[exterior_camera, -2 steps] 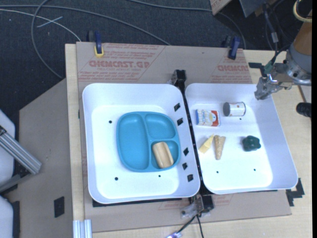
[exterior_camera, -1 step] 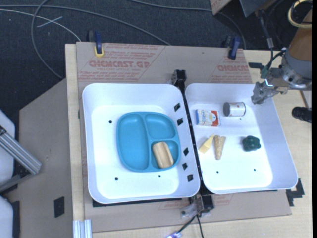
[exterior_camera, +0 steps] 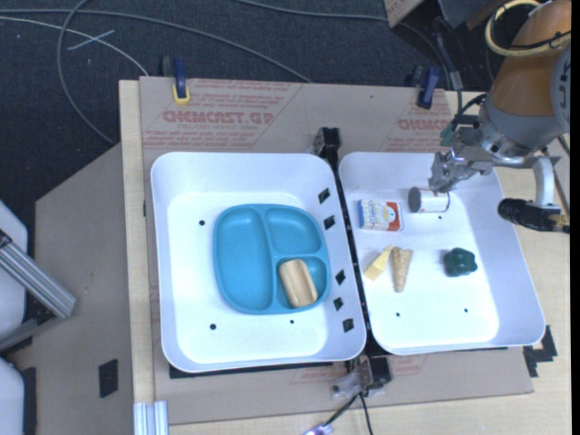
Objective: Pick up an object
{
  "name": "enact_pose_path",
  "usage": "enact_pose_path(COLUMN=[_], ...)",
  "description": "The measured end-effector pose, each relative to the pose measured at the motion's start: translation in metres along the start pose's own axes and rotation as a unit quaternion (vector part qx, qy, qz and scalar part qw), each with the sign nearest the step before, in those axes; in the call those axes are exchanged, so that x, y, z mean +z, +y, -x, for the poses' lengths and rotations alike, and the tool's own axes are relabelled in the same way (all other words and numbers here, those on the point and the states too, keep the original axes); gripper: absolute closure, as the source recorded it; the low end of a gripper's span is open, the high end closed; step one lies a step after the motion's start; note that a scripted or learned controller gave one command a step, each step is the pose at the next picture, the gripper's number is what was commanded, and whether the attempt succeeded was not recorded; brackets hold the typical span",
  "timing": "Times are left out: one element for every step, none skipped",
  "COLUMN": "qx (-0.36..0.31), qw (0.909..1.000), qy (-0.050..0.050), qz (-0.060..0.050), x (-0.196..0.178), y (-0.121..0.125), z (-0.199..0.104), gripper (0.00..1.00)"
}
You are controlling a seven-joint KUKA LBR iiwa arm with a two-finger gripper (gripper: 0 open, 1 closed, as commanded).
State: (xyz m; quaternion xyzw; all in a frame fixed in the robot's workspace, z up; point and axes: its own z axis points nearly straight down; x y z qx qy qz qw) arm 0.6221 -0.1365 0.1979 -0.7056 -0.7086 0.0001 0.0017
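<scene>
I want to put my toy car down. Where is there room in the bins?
Bare floor runs along the right bin's near edge, below the cone and green lump, and around the blue plate. It is crowded by the gripper.
</scene>
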Motion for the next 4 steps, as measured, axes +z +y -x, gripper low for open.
enact_pose_path(qx=[0.0,-0.002,-0.001,0.0], qw=[1.0,1.0,1.0,1.0], qy=[0.0,0.001,0.0,0.0], qz=[0.001,0.002,0.002,0.0], x=[-0.002,-0.008,-0.023,-0.017], y=[0.006,0.008,-0.001,-0.008], z=[-0.048,-0.111,-0.172,-0.229], gripper=[1.0,1.0,1.0,1.0])
